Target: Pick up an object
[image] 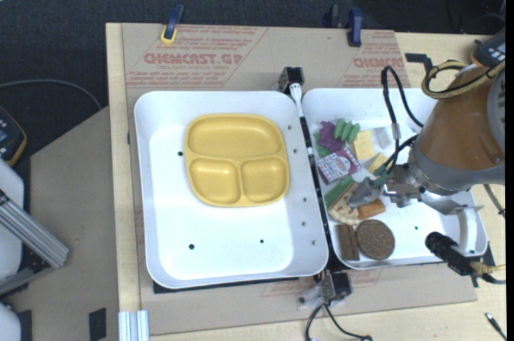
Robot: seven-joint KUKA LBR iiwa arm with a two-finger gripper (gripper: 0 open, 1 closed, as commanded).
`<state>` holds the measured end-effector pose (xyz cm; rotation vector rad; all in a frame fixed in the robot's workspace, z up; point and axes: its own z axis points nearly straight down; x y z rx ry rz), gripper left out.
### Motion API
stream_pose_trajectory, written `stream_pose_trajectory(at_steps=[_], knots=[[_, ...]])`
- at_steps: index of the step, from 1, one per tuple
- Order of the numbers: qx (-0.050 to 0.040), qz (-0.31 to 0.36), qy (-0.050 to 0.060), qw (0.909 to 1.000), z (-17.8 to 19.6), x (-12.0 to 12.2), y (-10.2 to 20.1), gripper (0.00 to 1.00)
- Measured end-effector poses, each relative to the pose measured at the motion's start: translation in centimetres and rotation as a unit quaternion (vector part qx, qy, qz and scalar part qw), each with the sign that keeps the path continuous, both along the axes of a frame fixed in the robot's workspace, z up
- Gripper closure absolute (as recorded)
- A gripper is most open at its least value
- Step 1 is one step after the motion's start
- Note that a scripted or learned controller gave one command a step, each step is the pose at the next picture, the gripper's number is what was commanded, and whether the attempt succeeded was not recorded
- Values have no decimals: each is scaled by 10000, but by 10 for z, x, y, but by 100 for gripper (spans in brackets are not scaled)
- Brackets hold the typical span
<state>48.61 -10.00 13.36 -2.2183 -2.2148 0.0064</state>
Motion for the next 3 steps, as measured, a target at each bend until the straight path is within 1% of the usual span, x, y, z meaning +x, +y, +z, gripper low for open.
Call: stream_pose_trajectory(at_steps=[1,2,3], knots=[[-12,-6,-64,10000,-47,2,-1,0],[-23,-4,-106,9999,-32,4,-2,100],[-23,6,-69,10000,18,9,-11,100]])
